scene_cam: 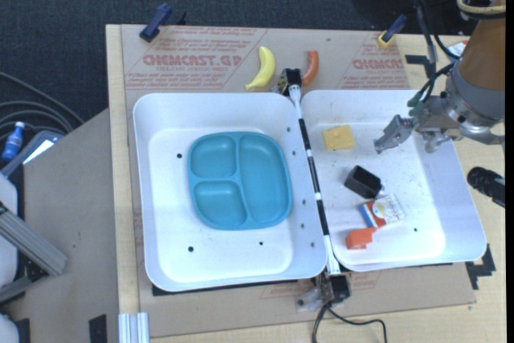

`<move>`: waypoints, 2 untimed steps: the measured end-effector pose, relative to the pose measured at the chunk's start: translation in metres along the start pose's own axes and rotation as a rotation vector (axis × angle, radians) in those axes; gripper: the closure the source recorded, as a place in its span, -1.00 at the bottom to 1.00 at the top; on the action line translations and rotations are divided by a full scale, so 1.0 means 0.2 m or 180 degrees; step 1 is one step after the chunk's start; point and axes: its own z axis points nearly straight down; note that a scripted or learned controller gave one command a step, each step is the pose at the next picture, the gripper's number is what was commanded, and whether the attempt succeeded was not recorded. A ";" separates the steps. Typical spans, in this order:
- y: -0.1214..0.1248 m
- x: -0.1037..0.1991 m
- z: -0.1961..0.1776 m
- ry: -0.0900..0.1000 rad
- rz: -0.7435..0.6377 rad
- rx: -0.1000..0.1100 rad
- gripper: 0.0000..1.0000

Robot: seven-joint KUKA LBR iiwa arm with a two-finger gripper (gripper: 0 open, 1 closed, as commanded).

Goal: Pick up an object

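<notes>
Crowding the right bin [450, 237], a yellow block [338, 138] sits at ten o'clock, a black block [363, 181] near centre, and a red-and-white packet [375, 222] at six o'clock beside the low rim. The gripper [411, 135] hovers at one o'clock, fingers spread wide, holding nothing.

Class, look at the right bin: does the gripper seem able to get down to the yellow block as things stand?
Probably yes. The gripper hovers over the right bin, beside the yellow block, which lies by itself; the black block sits apart from it.
</notes>
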 end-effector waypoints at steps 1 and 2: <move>0.06 -0.15 0.51 -0.0001 0.0003 0.0004 -1.00; 0.27 -0.09 0.83 -0.0003 -0.0001 -0.0006 -1.00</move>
